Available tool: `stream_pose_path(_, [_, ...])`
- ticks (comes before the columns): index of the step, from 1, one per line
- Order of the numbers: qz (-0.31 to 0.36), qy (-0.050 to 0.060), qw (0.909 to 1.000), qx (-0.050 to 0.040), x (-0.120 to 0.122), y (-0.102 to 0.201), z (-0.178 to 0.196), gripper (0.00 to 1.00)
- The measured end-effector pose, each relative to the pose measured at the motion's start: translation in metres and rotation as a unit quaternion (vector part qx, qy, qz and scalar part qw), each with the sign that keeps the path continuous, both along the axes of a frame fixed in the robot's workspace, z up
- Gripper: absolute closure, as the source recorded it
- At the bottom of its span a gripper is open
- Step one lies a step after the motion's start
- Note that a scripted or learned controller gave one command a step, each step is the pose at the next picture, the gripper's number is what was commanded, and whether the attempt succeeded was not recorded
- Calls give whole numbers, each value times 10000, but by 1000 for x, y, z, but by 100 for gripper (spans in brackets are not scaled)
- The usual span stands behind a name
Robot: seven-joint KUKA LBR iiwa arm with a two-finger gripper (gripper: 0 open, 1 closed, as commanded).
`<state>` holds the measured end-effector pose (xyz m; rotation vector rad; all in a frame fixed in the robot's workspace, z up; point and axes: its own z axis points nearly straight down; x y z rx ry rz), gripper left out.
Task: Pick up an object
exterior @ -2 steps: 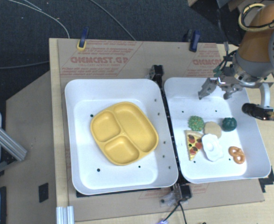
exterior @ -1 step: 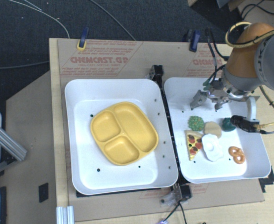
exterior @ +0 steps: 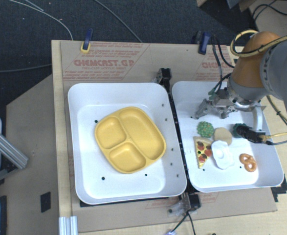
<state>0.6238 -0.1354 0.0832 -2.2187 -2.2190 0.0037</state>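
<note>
Camera view looks down on two white bins side by side on a cardboard-covered bench. Left bin holds a yellow divided plate near its middle. Right bin holds a cluster of small toy foods: a green broccoli piece, a beige round piece, a pizza slice, a white piece touching the slice, and a pretzel a little apart to the right. The gripper hangs over the bin's upper part, just above the broccoli, holding nothing; whether it is wide or narrow I cannot tell.
</note>
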Motion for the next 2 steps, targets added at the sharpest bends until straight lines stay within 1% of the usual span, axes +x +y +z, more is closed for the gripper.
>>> stream_pose_path(1, [-2, -20, 10000, -2, 1, 0, 12, 100])
stream_pose_path(2, [3, -45, 10000, -10, -6, 7, 66, 100])
